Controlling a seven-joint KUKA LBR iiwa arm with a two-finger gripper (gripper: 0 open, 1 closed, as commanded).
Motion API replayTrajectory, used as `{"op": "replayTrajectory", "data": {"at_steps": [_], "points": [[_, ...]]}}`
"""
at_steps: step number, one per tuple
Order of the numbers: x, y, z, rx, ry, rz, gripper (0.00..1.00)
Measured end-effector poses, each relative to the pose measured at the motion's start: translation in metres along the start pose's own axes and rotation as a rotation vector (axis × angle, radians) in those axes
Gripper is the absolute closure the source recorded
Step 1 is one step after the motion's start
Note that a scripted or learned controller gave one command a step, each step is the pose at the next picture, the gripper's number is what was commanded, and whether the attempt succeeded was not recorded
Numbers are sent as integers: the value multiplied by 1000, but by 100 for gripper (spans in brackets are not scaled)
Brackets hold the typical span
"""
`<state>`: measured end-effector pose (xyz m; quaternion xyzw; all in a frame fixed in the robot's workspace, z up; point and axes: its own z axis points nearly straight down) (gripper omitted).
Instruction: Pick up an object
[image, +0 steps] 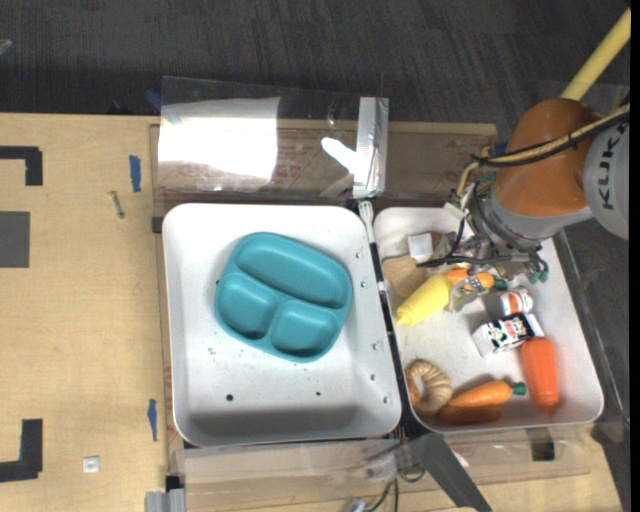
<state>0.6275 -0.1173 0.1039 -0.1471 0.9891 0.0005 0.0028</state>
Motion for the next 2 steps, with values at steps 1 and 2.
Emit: {"op": "replayTrajectory", "data": {"at_steps": [1, 2], "points": [[-36, 56, -87, 3, -11, -37, 100], [-61, 55, -164, 5, -11, -112, 100]]}}
